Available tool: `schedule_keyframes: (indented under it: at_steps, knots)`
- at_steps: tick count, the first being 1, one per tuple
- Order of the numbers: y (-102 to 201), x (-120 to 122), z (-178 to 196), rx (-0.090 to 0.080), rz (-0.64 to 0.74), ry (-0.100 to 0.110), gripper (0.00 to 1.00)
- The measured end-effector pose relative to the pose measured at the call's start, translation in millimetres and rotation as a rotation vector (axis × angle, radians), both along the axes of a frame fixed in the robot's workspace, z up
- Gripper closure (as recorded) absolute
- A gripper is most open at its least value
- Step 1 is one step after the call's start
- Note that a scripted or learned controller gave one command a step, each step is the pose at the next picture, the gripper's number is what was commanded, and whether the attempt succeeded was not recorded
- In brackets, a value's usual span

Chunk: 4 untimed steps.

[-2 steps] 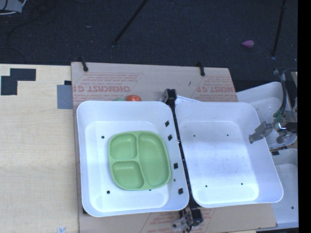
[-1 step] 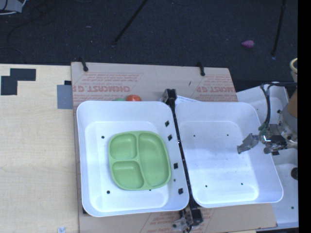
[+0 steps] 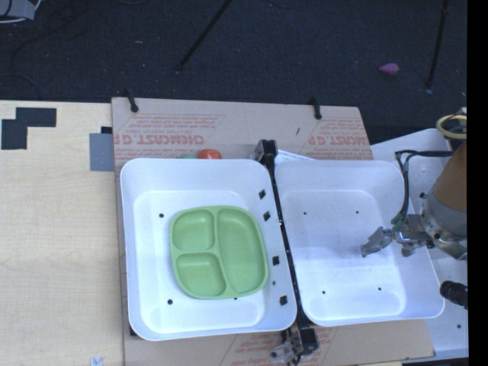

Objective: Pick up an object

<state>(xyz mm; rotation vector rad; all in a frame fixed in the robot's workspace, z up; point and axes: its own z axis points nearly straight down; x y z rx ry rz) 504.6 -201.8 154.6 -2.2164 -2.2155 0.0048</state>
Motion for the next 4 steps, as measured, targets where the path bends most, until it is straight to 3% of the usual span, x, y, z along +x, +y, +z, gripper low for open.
schedule_keyframes:
  at_steps: [1, 2, 4]
  knots:
    - [3, -2, -43, 0.000, 0.000, -0.002, 0.00]
    - [2, -2, -31, -0.001, -0.003, -0.004, 1.00]
    - [-8, 7, 78, -0.005, 0.002, -0.011, 1.00]
